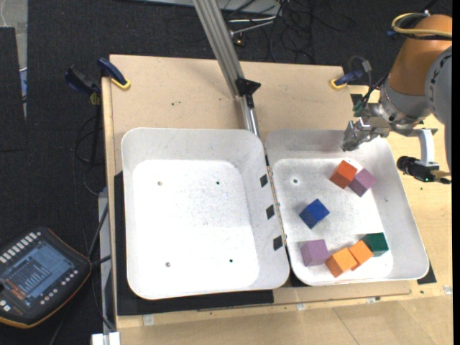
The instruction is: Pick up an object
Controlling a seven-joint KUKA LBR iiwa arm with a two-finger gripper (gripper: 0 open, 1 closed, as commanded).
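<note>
Six cubes lie in the right bin (406,214); the tool (352,139) hovers above its far rim, grip state unclear.

1. A wooden bench board (187,99) lies on dark floor.
2. A teach pendant (36,275) rests left of the board's near corner.
3. A slanted metal pole (219,38) crosses the board's far edge.
4. Clamps (113,72) grip its far corners.

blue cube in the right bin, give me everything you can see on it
The blue cube is a small solid-coloured block, matte, with no visible markings. It sits flat on the floor of the right bin, near the middle, turned corner-on to the bin walls. It stands alone, touching no other block, well clear of the gripper.
</note>
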